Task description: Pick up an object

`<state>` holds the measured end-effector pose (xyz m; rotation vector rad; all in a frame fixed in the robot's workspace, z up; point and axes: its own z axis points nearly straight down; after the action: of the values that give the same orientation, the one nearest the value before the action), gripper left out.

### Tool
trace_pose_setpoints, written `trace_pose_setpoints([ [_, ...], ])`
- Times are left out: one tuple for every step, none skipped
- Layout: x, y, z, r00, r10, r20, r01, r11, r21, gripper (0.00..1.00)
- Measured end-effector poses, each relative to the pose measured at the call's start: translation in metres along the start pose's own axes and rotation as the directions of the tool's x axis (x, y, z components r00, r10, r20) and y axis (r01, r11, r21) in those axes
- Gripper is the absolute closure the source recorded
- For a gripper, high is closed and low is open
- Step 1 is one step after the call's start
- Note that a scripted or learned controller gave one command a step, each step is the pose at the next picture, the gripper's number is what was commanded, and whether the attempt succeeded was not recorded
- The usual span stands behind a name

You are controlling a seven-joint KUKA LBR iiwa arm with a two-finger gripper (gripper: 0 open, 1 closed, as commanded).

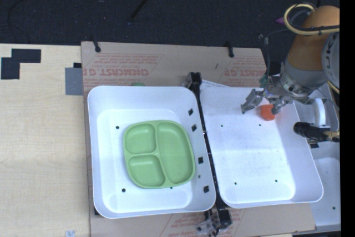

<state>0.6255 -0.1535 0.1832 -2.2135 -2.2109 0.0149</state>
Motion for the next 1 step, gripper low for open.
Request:
trace_pose_setpoints([
  [-0.0002,0.0031,-0.0090,1.000,-0.002,0.003,0.002,1.000,-0.015,0.00],
])
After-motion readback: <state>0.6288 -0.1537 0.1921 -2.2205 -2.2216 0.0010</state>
